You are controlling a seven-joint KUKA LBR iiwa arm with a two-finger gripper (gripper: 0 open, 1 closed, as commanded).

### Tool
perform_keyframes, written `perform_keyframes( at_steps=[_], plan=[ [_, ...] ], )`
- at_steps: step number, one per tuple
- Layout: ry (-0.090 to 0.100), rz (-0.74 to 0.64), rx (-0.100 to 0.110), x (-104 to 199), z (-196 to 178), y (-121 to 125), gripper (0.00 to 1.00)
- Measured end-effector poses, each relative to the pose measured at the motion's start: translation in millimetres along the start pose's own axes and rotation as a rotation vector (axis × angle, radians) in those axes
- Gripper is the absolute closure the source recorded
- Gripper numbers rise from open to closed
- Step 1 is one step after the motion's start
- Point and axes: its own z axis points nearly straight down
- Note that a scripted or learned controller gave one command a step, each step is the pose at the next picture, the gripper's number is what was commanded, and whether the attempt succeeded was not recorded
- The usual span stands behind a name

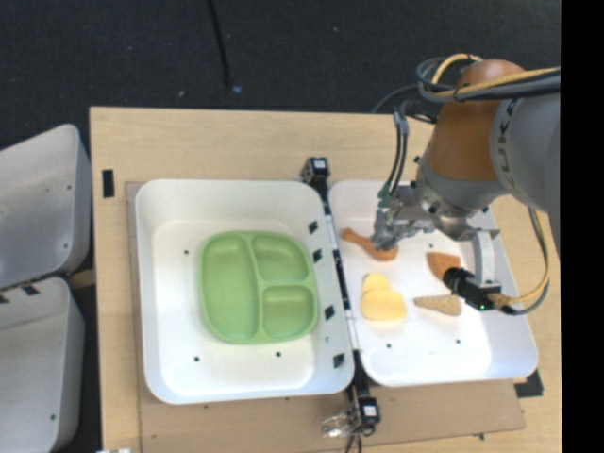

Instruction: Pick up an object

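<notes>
1. Hovering low in the right bin (510, 352), the gripper (386, 241) sits at the end of the grey arm with its orange band (469, 130). Its tips come down over the wider end of a small orange-brown spoon-like piece (363, 242). Whether the piece lies between the tips, or whether they are spread or closed, cannot be told from this angle.
2. That orange-brown piece lies near the bin's left wall, at the far part of the floor. Its long axis runs roughly left to right, the thin end pointing toward the divider between the bins.
3. By its look, it is a light, stiff plastic toy, thin and flat on the floor, so likely to slip. Pinching across the narrow width near the broad end seems best.
4. Nearer the camera lie a pale yellow rounded toy (381, 300), a tan wedge (440, 304) and an orange wedge (444, 263).
5. Across the divider, the left bin (170, 366) holds a green divided tray (257, 284).
</notes>
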Motion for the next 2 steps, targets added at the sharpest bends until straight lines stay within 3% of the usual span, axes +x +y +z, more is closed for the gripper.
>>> perform_keyframes(
  at_steps=[2],
  plan=[
    [0.000,0.000,-0.001,102,-9,36,1.00]
  ],
)
